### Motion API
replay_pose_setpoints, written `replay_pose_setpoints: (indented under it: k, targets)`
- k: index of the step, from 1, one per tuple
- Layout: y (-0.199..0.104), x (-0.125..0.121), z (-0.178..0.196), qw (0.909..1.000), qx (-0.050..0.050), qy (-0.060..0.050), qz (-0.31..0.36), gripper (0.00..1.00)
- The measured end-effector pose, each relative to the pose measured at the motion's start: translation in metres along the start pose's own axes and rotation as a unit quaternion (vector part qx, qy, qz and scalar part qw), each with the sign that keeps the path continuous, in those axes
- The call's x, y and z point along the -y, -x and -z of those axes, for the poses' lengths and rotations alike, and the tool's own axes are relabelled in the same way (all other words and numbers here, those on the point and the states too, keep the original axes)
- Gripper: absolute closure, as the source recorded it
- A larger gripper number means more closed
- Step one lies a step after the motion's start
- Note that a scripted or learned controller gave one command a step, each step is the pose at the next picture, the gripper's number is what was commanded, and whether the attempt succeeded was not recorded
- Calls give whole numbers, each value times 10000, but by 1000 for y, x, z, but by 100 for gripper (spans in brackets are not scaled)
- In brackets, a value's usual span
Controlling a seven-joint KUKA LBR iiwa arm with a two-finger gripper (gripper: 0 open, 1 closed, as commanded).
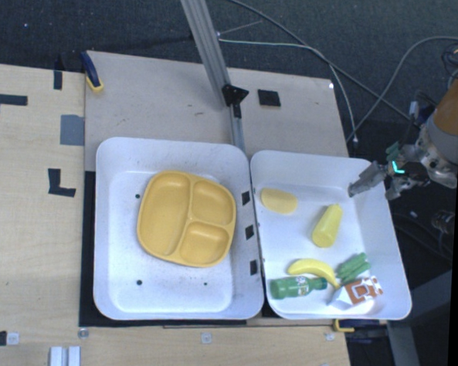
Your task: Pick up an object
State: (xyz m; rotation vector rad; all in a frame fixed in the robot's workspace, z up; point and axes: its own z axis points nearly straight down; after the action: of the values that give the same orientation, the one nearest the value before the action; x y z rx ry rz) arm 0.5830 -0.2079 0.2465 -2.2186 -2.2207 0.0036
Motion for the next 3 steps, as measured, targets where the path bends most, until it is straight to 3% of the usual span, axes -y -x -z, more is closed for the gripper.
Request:
replay_pose_setpoints:
  k: [1, 3]
  targets:
    - [0, -1, 1, 10000, 3, 10, 2, 0]
    - [-1, 8, -91, 10000, 1, -12, -1, 0]
